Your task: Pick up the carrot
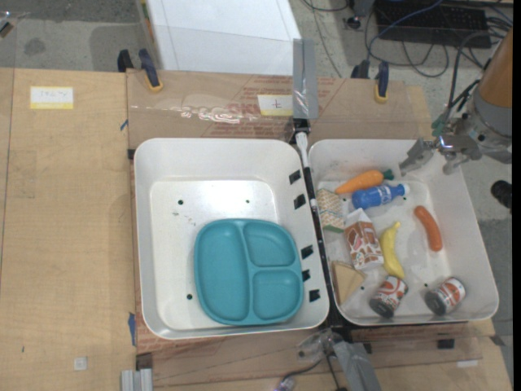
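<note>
The orange carrot (361, 182) with a green tip lies in the upper middle of the right bin (482, 259), its green end pointing right. My gripper (430, 162) hangs over the bin's upper right corner, to the right of and slightly above the carrot, apart from it. Its fingers are spread open with nothing between them.
A blue bottle (381, 195) lies right below the carrot. Further down are a red sausage (428, 228), a banana (392, 249), a small carton (362, 244), a tan wedge (348, 282) and two cans (389, 296) (444, 296). The left bin (155, 243) holds a teal divided plate (246, 271).
</note>
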You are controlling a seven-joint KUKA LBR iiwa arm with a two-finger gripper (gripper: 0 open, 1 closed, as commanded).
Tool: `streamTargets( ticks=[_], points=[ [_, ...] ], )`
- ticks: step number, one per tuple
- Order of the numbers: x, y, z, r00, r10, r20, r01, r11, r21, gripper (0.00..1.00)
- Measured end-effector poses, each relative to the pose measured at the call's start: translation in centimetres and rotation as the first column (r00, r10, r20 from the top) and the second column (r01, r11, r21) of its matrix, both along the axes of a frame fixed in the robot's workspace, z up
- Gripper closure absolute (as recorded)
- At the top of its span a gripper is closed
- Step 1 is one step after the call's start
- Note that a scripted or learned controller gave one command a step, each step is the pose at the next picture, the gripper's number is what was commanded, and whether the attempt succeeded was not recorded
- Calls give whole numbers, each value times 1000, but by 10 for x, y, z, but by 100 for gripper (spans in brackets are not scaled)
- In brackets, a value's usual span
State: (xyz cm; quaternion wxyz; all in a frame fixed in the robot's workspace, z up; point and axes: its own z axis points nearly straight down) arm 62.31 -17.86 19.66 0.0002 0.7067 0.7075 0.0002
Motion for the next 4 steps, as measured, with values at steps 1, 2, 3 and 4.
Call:
streamTargets(
  ticks=[1, 2, 3, 4],
  points=[
    [36, 50, -32, 962, 273, 3, -273, 962, -2, 0],
    [3, 104, -96, 962, 273, 13, -273, 962, -14, 0],
    [30, 103, -101, 904, 428, -28, -428, 904, 7, 0],
    [34, 101, -87, 904, 428, -12, -428, 904, -6, 100]
  ],
)
